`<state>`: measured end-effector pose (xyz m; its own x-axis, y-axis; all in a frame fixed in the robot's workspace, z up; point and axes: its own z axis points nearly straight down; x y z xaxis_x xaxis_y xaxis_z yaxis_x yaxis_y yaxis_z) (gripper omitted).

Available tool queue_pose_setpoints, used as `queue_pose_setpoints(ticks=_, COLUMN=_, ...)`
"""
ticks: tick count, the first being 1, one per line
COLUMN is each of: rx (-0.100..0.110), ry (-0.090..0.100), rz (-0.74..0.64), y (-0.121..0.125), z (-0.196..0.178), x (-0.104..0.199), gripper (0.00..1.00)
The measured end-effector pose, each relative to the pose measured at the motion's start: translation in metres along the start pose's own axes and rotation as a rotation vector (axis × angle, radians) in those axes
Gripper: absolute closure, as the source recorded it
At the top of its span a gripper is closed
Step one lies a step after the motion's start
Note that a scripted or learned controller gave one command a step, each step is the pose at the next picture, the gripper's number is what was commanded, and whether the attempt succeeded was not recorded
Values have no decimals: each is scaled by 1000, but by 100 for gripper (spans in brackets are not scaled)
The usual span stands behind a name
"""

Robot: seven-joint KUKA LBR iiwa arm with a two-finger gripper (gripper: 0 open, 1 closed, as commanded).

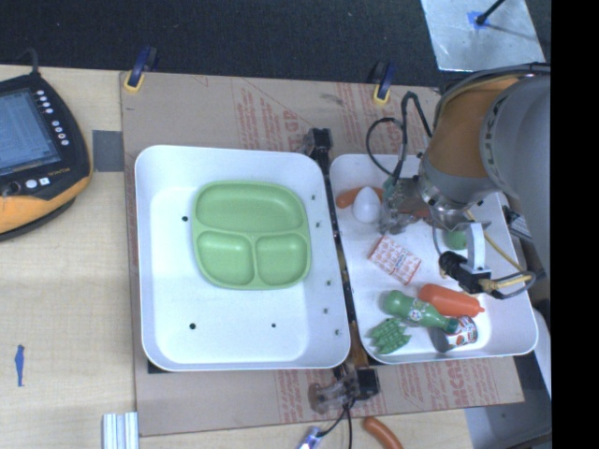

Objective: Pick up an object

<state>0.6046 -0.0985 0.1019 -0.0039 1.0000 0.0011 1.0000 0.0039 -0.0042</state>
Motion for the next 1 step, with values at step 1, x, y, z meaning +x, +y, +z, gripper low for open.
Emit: queue_pose_setpoints(ticks=1, rx=-2, ry=-1, rz=2, y=-1, z=-59, x=-36, gripper=100)
